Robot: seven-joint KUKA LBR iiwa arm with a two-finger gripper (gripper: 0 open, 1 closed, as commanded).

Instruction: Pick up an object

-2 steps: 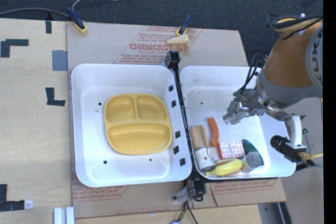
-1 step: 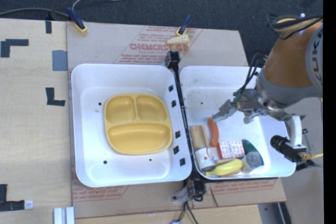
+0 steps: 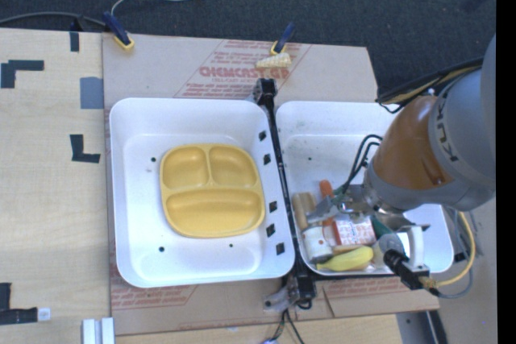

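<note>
The gripper [image 3: 343, 204] is being lowered into the clutter at the right bin's [image 3: 322, 133] near-left corner, its claw state impossible to tell, so one exposed item — perhaps the banana [image 3: 351, 259] — is best being singled out.

At the frame's right, the arm [image 3: 459, 133] is smooth grey with a broad orange band [image 3: 407, 149]; black cables [image 3: 360, 157] loop beside a possibly metallic wrist.
</note>
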